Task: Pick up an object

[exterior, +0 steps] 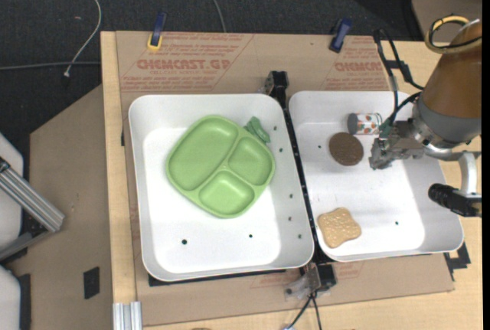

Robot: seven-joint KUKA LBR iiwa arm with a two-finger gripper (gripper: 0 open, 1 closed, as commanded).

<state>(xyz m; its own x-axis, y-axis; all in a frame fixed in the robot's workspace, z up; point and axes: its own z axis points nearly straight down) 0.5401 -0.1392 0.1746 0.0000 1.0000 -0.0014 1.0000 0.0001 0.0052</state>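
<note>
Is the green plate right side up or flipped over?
Right side up. The green plate lies flat in the left bin, and its three hollow sections face upward, with raised ridges between them.

The counter (115,168) is covered by a brown cardboard sheet (230,60) printed with red lettering; two blue clamps (158,29) sit at its far edge; two white bins lie on it side by side, the left bin (153,244) and the right bin (429,240) touching along their inner rims.
</note>
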